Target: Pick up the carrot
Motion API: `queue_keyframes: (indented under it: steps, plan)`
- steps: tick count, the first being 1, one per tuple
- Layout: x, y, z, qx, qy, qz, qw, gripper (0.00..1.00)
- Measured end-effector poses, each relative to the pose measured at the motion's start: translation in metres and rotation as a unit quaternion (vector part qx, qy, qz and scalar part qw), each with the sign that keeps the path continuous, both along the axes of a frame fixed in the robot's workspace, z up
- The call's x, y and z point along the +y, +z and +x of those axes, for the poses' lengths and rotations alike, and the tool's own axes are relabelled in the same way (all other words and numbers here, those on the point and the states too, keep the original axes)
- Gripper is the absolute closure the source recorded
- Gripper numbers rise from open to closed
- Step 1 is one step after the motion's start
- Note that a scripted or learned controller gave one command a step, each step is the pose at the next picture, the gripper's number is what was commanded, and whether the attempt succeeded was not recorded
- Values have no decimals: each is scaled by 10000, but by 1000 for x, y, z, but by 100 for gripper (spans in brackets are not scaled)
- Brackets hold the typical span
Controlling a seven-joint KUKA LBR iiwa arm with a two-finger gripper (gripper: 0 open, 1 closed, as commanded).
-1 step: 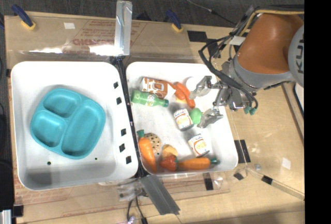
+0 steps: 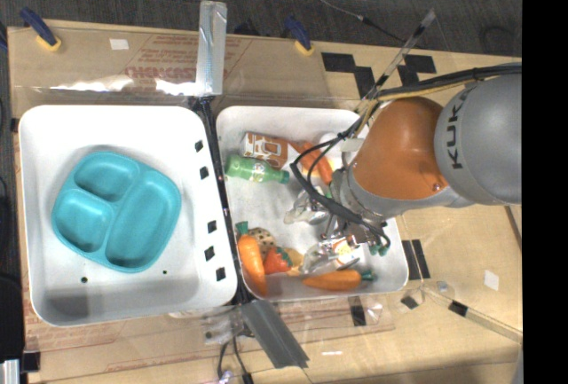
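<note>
The carrot (image 2: 334, 281), long and orange with a green end at its right, lies flat along the front wall of the right bin (image 2: 266, 118). My gripper (image 2: 335, 251) hangs low over the bin's front right part, just behind the carrot and close above it. The orange band and grey wrist cover the bin's right side. Nothing shows clearly held in the gripper.
In the right bin lie a brown carton (image 2: 264, 147), a green bottle (image 2: 256, 169), an orange piece (image 2: 319, 164) half hidden by the arm, and a cluster of orange, red and spotted brown toys (image 2: 260, 256) at the front left. The left bin (image 2: 44, 285) holds a teal divided plate (image 2: 115, 209).
</note>
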State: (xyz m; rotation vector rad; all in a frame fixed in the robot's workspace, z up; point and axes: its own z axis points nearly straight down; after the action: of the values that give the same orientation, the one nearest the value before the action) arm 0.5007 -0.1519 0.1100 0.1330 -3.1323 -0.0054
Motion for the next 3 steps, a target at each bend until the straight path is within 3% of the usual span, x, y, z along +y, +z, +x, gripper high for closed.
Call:
queue_keyframes:
  steps: [1,2,3]
  plan:
    - [-55,-17,51,-52,-2193,-16,9756,0]
    - [-11,-19,1,-12,-2835,-18,9590,0]
    - [45,-18,-24,-43,-2277,-35,9737,0]
